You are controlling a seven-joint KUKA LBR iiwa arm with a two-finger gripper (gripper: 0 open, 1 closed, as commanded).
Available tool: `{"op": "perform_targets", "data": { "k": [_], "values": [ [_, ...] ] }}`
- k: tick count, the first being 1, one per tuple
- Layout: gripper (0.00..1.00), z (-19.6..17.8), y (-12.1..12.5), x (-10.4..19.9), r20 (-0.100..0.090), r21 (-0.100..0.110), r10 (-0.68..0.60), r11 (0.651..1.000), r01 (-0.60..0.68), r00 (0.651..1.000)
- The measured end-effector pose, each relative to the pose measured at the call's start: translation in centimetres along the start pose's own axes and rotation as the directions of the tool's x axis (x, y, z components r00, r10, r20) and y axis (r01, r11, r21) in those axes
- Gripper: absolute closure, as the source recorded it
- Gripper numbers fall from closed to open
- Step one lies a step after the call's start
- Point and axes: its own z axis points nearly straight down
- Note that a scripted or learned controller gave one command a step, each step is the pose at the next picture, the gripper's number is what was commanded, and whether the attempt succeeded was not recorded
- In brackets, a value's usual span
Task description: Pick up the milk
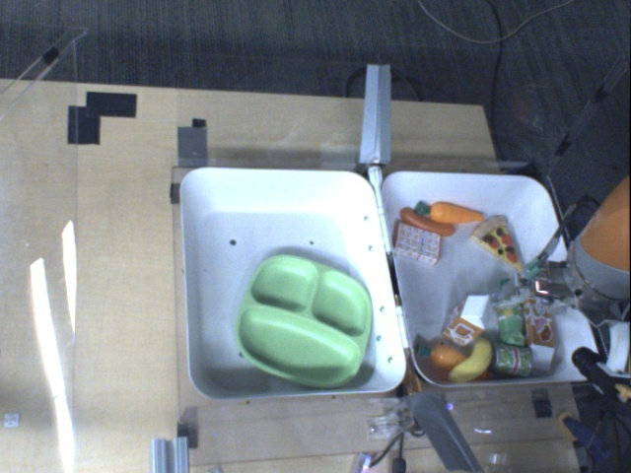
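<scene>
Right-hand bin [463, 190]: milk [465, 320] amid toy food, pincer [529, 291] blurred among clutter, its state unreadable.

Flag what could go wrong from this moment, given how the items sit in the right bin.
The small white and orange milk carton lies tilted in a tight cluster, touching the yellow banana and close to the green can, so a grasp may catch a neighbour instead. The metal gripper sits beside the carton rather than over it, above other packaged items, so closing here would probably miss the milk.
</scene>
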Motion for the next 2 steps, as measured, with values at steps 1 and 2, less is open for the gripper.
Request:
{"op": "perform_targets", "data": {
  "k": [1,2],
  "values": [
    [0.0,0.0,-0.08,0.07,0.001,0.001,-0.027,1.0,0.027,1.0],
    [0.0,0.43,0.28,0.15,0.011,-0.015,-0.11,0.994,0.11,0.994]
  ]
}}
